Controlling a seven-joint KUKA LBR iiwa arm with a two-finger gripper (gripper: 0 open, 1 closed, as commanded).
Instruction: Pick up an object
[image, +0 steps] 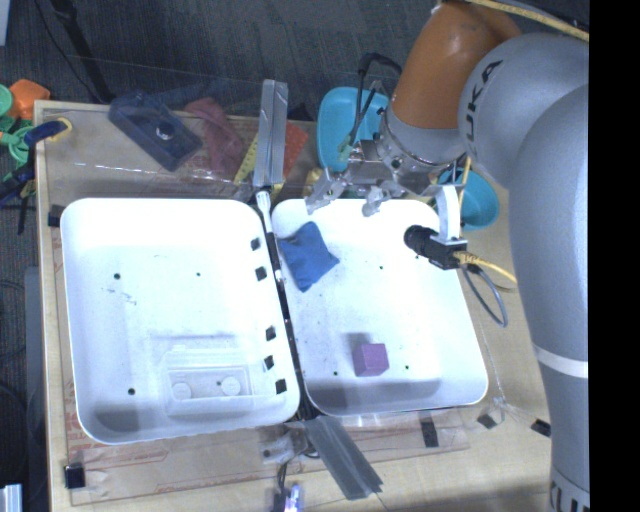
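The grey arm (545, 200) is extended in from the right, its orange band (445, 60) seen just above the wrist. The hand (345, 203) is pointed downward, its two fingers (318, 198) spread apart with nothing held between them.

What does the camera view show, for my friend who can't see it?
A grey robot arm's open gripper hovers over the far edge of the right white bin, holding nothing. That bin holds a blue cloth and a purple block.

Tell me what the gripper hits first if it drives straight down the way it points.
Probably the bare white floor at the far end of the right bin: the gripper hangs open there, right of the crumpled blue cloth. Depth is unclear.
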